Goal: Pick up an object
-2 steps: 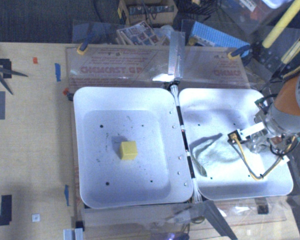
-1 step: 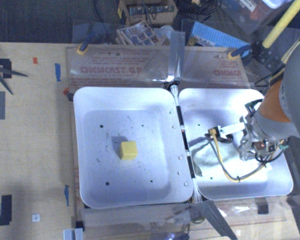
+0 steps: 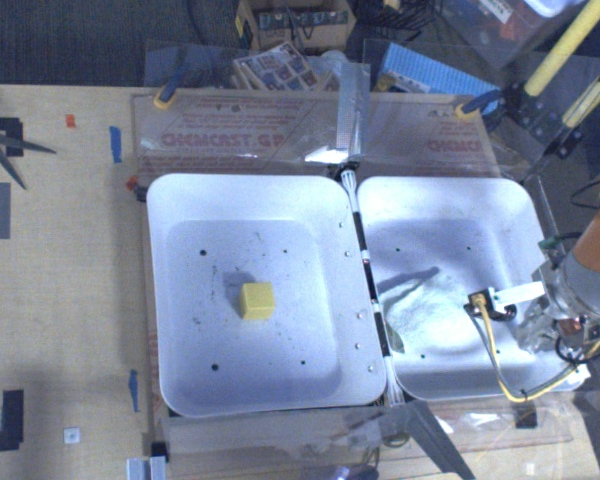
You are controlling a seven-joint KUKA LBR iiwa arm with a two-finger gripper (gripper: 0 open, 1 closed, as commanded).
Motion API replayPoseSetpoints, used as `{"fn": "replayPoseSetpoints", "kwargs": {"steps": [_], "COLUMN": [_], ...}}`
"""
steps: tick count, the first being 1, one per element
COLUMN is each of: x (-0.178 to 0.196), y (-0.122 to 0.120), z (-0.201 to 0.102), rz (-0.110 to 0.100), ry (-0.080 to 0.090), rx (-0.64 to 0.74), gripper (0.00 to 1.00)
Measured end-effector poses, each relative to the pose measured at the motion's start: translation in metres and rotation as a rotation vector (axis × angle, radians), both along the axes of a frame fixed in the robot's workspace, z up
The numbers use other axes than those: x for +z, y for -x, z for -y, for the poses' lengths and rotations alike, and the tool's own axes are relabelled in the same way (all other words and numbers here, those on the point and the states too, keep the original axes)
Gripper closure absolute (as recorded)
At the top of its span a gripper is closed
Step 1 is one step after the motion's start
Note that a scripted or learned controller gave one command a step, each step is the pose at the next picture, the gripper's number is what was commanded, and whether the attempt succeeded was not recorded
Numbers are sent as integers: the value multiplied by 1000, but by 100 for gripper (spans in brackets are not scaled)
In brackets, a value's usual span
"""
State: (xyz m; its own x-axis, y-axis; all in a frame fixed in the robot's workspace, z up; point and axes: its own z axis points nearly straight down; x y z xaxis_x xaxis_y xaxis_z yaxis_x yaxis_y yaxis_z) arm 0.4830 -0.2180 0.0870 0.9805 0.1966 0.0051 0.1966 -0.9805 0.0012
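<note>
Okay, we count 2 white bins side by side | left bin (image 3: 180, 203): 1 yellow cube (image 3: 258, 301) lying near its middle | right bin (image 3: 450, 203): 1 gripper (image 3: 558, 320) over its right edge, well apart from the cube | 1 arm (image 3: 592, 263) at far right | we cannot tell whether the gripper is open or closed

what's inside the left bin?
One yellow block, sitting near the middle of the left bin floor, apart from the walls. Only the floor patch beneath the block is covered.
</note>
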Motion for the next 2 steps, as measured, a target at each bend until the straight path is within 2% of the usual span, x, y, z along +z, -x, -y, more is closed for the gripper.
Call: {"fn": "replayPoseSetpoints", "kwargs": {"steps": [1, 2], "x": [18, 51], "y": [4, -40], "z": [-54, -83], "rz": [-15, -13], "ry": [-5, -2], "rx": [5, 33], "gripper": [100, 100]}}
